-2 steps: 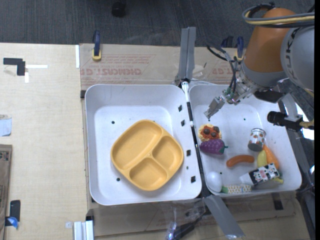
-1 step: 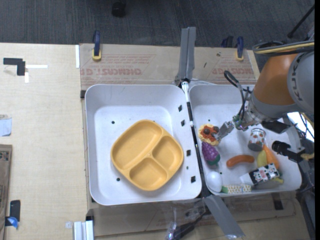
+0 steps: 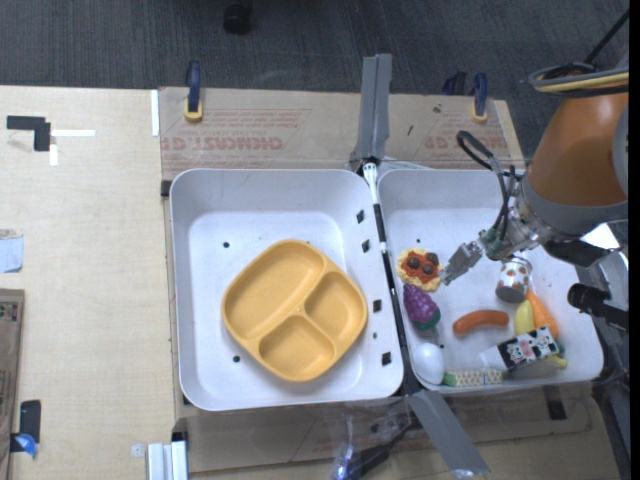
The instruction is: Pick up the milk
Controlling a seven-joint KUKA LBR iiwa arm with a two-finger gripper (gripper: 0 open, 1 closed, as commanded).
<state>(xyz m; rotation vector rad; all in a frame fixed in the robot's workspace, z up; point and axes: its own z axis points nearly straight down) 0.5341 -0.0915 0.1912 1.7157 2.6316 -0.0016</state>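
Pale wooden bench (image 3: 80, 268) (cardboard (image 3: 280, 128) beneath bins), dark carpet (image 3: 300, 18) beyond

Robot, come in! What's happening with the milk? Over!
Gripper hovering in right bin, holding nothing. Milk lying near the bin's front, untouched. Sausage lies between them.

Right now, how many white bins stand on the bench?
2. The left bin holds a yellow divided plate. The right bin holds the toy foods, with the milk carton near its front right corner.
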